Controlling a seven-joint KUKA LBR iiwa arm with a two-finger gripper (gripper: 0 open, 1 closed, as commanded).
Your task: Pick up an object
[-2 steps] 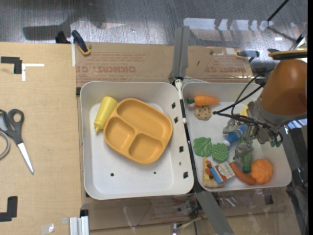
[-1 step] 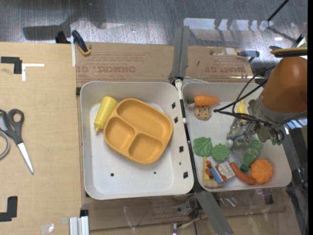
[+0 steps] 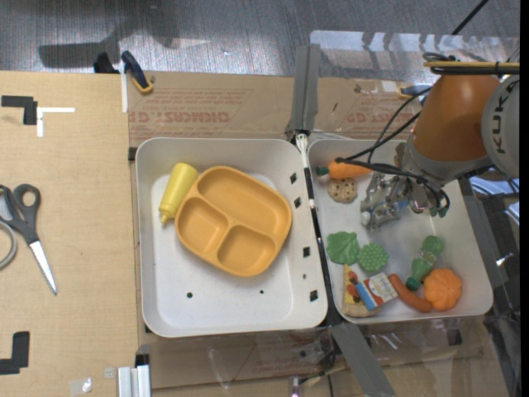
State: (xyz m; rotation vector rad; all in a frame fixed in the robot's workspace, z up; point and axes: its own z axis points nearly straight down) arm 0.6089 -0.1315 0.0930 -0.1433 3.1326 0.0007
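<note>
Two white bins are sitting side by side on the tabletop, and the gripper (image 3: 387,209), its state unclear, is hovering in the right bin (image 3: 471,222) near a light, rigid-looking toy carrot (image 3: 347,170) at eleven o'clock, probably best pinched across its middle.

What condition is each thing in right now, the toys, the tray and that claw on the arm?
Gripper: low in the right bin, nothing visibly held.
Orange tray: upright in the left bin, compartments bare.
Yellow bottle: lying against the tray's edge.
Carrot: lying flat.
Cookie: lying flat.
Pumpkin: sitting in the bin's corner.
Scissors: closed, on the bench.
</note>
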